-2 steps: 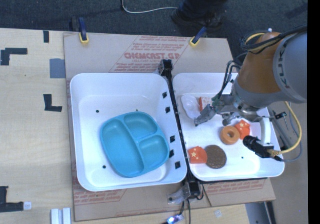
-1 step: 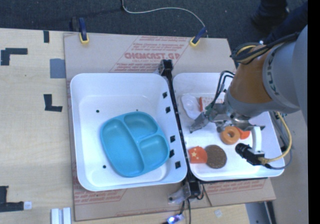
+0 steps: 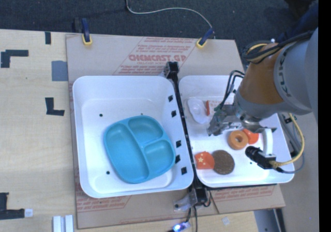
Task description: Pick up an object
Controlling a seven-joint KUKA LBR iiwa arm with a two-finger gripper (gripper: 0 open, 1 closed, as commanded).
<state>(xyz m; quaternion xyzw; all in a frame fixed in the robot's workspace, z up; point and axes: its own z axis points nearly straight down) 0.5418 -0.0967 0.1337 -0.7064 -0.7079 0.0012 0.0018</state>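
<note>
Pincer low in the right bin, no grasp visible.

Camera view: arm reaches in from the counter's right edge, orange band above the wrist, wrist tipped down; pincer (image 3: 217,125) hovers mid-bin, its spread impossible to tell. Candidates: clear cup (image 3: 196,109) just beside it toward the far edge, donut (image 3: 238,139) just beside it toward the near edge, brown cookie (image 3: 223,162) and red fruit (image 3: 204,160) by the near edge. Best bet: centre over one item, drop straight, avoid nudging neighbours. Blue tray (image 3: 139,148) sits in the left bin.
</note>
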